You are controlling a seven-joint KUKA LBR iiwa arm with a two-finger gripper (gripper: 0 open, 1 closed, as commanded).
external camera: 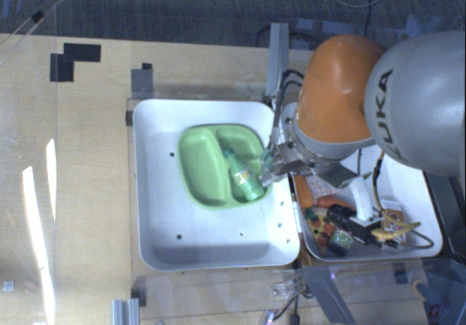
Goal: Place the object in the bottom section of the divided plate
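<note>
1. left bin (156, 243) — white, holds the green divided plate (207, 170).
2. object (244, 178) — pale green bottle, lying in the plate's lower right section; placement looks nearly done, release left.
3. gripper (271, 165) — at the plate's right rim, touching the bottle; its opening cannot be told.
4. right bin (429, 207) — assorted clutter.

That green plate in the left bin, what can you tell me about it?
The green plate looks like pale green plastic, rounded and shallow, split by raised ridges into sections: a long one on the left and smaller ones on the right. It lies flat in the left bin, toward its right side. A clear greenish bottle lies in a right-hand section, and the arm's tool hangs over the plate's right edge.
</note>
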